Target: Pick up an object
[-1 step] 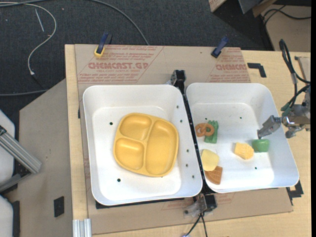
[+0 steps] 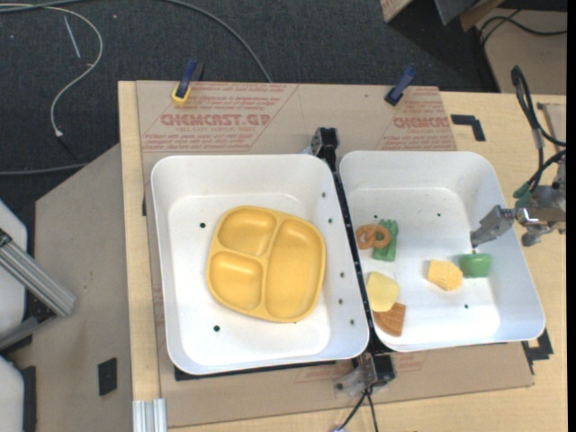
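Looking at the right bin [image 2: 423, 174], you see a small glossy green piece [image 2: 476, 264], rounded and plastic, near the right wall with the gripper [image 2: 489, 227] just above-left of it; whether its fingers are spread or closed you cannot tell. Beside the green piece sits a pale yellow wedge [image 2: 445, 275]; further left lie a brown pretzel [image 2: 373, 236] on a green block [image 2: 386, 241], a yellow slice [image 2: 382, 290] and a brown square [image 2: 391, 318]. Smooth and moulded, a yellow divided plate [image 2: 267, 263] fills the left bin [image 2: 180, 196].

The gripper [image 2: 490, 226] is seen at the right edge of the view, reached in low from the right. One grey finger [image 2: 487, 228] is angled down and to the left. Little of the arm behind it can be made out.
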{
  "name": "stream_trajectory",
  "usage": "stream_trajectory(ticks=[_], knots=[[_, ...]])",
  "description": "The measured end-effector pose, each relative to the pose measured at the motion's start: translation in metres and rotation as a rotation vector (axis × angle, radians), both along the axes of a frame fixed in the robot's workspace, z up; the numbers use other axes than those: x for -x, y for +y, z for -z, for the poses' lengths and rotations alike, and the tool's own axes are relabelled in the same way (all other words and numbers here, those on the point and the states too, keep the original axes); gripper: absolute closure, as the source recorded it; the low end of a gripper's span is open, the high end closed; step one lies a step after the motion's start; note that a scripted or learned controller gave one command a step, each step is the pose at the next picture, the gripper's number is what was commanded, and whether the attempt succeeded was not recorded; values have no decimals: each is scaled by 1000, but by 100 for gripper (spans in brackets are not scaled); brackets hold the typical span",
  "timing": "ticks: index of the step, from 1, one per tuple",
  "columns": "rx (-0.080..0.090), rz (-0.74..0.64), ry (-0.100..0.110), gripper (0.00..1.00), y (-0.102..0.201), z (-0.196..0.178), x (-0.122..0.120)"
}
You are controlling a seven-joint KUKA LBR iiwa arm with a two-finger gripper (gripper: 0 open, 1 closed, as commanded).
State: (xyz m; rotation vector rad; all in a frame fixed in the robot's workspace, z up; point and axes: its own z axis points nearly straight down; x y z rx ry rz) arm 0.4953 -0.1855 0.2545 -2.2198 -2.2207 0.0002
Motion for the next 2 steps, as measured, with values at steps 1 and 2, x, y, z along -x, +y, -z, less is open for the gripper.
stream_trajectory(ticks=[1, 2], knots=[[-3, 0, 5, 0, 3, 60, -7], [-3, 0, 6, 0, 12, 106, -5]])
